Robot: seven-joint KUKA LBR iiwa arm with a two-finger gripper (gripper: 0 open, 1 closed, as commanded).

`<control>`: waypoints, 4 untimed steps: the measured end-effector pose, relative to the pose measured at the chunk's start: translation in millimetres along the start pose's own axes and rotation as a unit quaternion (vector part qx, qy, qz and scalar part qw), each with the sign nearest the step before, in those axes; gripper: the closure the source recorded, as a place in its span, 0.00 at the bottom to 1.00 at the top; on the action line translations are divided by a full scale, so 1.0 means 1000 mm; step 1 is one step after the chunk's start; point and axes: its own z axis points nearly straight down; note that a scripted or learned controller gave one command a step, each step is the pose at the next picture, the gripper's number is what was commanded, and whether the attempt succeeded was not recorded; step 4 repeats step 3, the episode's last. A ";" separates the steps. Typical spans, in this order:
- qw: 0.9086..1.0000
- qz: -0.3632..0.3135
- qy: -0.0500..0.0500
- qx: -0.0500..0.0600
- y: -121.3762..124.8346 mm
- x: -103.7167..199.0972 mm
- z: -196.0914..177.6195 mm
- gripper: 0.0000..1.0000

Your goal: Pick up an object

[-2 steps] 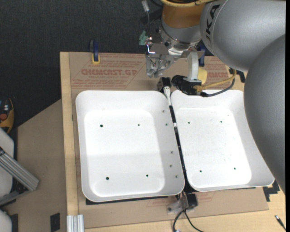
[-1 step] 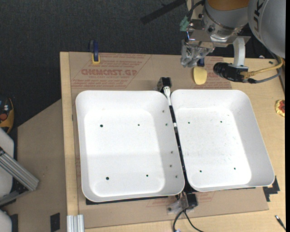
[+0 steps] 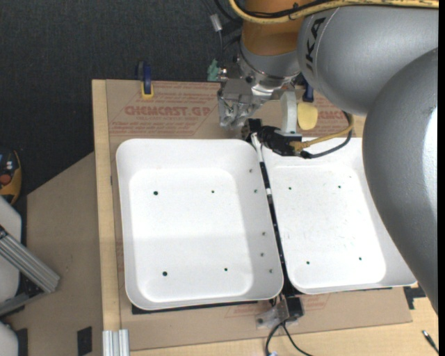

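My gripper (image 3: 233, 112) hangs at the back of the bench, over the brown board just behind the far right corner of the left white bin (image 3: 132, 208). Its metal tip points down, close to the seam between the two bins. The grey arm with its orange band (image 3: 278, 21) comes in from the upper right and hides the right side of the right white bin (image 3: 327, 278). The floors of both bins show only small black dots. A pale yellow rounded piece (image 3: 307, 116) sits beside the wrist; I cannot tell what it is.
A brown printed board (image 3: 174, 108) lies under and behind the bins. A blue and yellow clamp (image 3: 145, 78) grips its far edge. An aluminium rail (image 3: 28, 261) lies at the lower left. A cable plug (image 3: 285, 311) sits at the front between the bins.
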 end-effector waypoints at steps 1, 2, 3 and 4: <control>1.000 0.006 -0.001 -0.007 -0.010 -0.045 -0.043 1.00; 1.000 0.000 0.000 0.002 -0.011 0.042 0.079 1.00; 1.000 0.003 0.000 -0.006 -0.025 0.035 -0.008 1.00; 1.000 0.003 0.000 -0.006 -0.025 0.035 -0.008 1.00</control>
